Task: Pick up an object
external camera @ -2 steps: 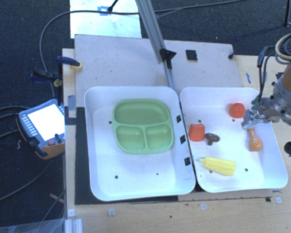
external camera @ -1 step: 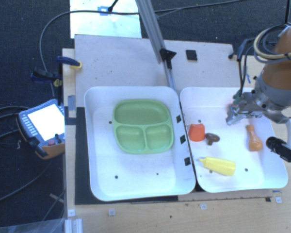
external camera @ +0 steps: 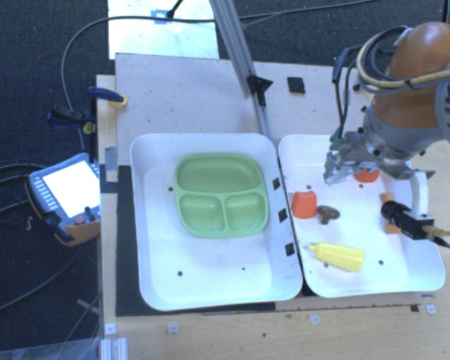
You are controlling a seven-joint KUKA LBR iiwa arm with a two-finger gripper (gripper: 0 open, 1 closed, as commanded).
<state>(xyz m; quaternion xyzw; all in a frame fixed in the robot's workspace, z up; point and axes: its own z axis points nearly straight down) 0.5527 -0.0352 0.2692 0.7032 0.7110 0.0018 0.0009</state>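
Right bin (external camera: 405, 280), upper middle: the jaws (external camera: 339, 172) hang just left of a small orange-red round object (external camera: 367, 175), nearly touching. Can't tell if they're spread or pressed together.

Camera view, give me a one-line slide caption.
Arm's tool over the right bin near an orange cup and yellow bottle; green tray in the left bin.

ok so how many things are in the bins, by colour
green: 1, divided plate in the left bin
orange: 2, cup, piece by the gripper
brown: 1, small object
yellow: 1, bottle
total: 5
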